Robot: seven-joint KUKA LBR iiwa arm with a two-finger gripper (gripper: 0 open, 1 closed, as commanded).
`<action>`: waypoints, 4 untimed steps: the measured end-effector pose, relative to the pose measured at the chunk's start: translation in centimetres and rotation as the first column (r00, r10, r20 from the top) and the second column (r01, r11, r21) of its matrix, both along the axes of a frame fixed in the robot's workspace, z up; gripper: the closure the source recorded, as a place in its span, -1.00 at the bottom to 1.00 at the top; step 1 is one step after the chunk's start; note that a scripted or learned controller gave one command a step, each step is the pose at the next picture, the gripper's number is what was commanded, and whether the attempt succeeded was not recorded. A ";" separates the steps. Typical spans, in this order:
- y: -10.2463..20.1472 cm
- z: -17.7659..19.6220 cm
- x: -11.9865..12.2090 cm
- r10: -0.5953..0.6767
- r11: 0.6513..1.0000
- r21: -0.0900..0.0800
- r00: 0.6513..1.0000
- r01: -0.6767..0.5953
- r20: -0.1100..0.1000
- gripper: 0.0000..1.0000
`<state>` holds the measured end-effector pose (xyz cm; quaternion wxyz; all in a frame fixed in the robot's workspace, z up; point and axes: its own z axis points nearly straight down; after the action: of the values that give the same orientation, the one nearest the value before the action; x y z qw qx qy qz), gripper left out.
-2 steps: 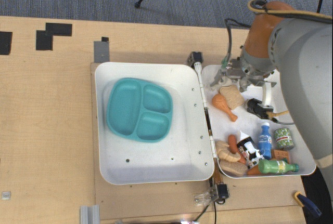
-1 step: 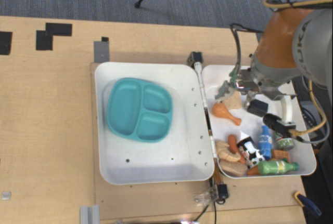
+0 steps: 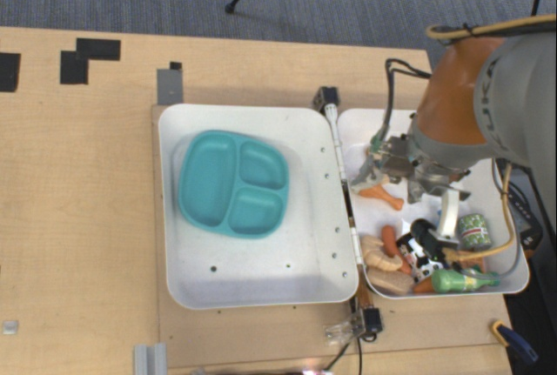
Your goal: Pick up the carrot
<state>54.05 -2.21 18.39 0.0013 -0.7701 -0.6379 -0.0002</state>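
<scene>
The carrot (image 3: 382, 194), a small orange piece, lies on the floor of the right bin (image 3: 352, 147) near its left wall. My gripper (image 3: 376, 168) hangs just above the carrot's upper left end, close to the divider between the bins. The grey wrist with the orange band (image 3: 452, 103) covers the upper right part of this bin. I see nothing lifted off the bin floor.
A teal divided plate (image 3: 233, 182) sits in the left bin (image 3: 261, 277). The front of the right bin holds a green-labelled can (image 3: 475, 231), a black and white toy (image 3: 419, 248), bread-like pieces (image 3: 383, 258) and a green vegetable (image 3: 454, 280). A cable runs along the arm.
</scene>
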 end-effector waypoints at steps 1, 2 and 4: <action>-3.3 0.1 9.1 -0.215 0.977 -0.003 0.977 0.215 0.005 -1.00; 1.8 0.0 2.6 -0.299 0.954 0.002 0.954 0.299 -0.002 -1.00; 1.5 0.0 4.1 -0.442 0.897 0.001 0.897 0.442 -0.002 -1.00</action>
<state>58.12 -0.74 18.42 0.0024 -0.8948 -0.4465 -0.0002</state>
